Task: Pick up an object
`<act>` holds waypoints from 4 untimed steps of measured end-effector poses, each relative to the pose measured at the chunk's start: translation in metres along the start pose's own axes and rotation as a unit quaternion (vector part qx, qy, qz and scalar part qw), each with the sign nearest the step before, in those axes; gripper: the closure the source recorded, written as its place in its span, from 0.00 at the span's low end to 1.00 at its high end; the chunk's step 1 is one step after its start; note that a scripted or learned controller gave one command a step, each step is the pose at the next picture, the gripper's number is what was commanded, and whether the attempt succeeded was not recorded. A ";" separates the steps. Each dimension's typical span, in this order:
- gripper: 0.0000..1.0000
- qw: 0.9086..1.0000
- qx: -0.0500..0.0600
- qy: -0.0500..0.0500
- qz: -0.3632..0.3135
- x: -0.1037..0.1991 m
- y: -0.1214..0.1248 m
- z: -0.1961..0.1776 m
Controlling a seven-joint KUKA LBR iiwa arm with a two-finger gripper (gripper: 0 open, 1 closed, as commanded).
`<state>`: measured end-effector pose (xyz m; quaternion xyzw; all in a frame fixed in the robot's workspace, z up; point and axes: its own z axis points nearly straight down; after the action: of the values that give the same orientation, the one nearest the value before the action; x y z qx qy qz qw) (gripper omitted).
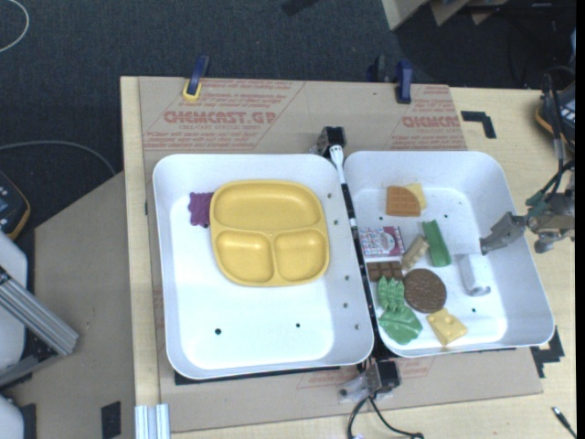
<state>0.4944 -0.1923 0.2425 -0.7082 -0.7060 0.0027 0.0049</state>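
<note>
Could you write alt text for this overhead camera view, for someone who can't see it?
Two shallow white bins sit side by side on a bench: the left bin holds a yellow divided plate with a purple item beside it, the right bin a cluster of toy foods. The robot's tool reaches over the right bin's edge.

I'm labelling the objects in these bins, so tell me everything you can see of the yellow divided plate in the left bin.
The yellow divided plate is a rounded-rectangle tray that looks like smooth matte plastic. It has three compartments: one wide one along the far side and two smaller ones side by side nearer the camera. It lies flat and right side up in the far half of the left white bin, nothing in its compartments. A small purple object sits against its left edge, partly tucked beneath the rim.
</note>
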 end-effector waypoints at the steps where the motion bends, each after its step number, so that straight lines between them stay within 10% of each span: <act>1: 0.00 1.000 -0.005 -0.002 -0.002 0.000 0.002 -0.005; 4: 0.00 1.000 -0.003 0.000 -0.001 -0.011 -0.001 0.161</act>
<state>0.4920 -0.2029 0.0816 -0.7075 -0.7067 0.0008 0.0029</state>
